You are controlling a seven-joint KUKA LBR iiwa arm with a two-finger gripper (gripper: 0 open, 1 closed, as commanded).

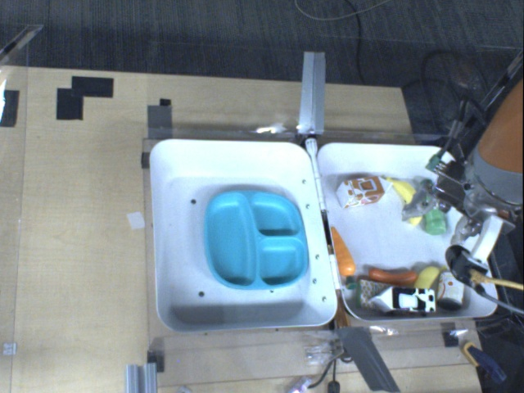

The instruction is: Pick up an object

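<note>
The right bin [372, 236] holds several small items. A white and brown carton [361, 191] lies at its back, with a yellow banana [402, 189] beside it. A green object [435, 221] sits at the right, with a small yellow piece [414, 219] at its left edge. An orange carrot [345, 257] lies along the left wall. Along the front are a red-orange sausage shape [388, 275], a yellow lemon [427, 276] and a black and white item [413, 300]. My gripper [429, 200] hangs low over the bin's right side, just above the green object and next to the banana.
The left bin [176, 219] holds a blue divided tray [255, 237]. A metal post [313, 97] stands behind the divider between the bins. The arm's orange band [501, 137] and cables fill the right side, above the right bin's far edge.
</note>
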